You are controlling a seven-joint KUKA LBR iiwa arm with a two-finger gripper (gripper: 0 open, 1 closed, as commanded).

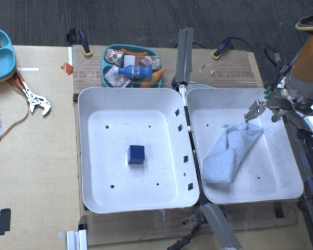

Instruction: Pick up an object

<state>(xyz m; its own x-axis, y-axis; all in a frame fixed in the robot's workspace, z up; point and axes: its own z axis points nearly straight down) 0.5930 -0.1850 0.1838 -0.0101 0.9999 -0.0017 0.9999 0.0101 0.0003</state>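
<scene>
A pale wooden table point(36, 181) stands on dark grey carpet and carries two shallow white bins side by side, seen from above at a slant. The arm point(307, 66), grey with an orange band, enters from the right edge and bends down over the right bin point(281, 186). Its pincer point(263, 112) hangs near that bin's upper right corner, its metal tips pointing left; whether the tips are spread or pressed together cannot be told, and nothing is seen between them.

Just below and left of the pincer, a light blue cloth point(228, 154) lies crumpled on the right bin's floor, its upper end close to the tips. Well to the left of the pincer, in the left bin point(94, 191), a small dark blue cube point(136, 154) sits near the middle.

Far left and above the pincer, behind the left bin, a teal bowl point(131, 66) holds mixed small toys. Further left lie a wrench point(35, 101) and a light blue tray point(0, 56) at the table's corner.
</scene>
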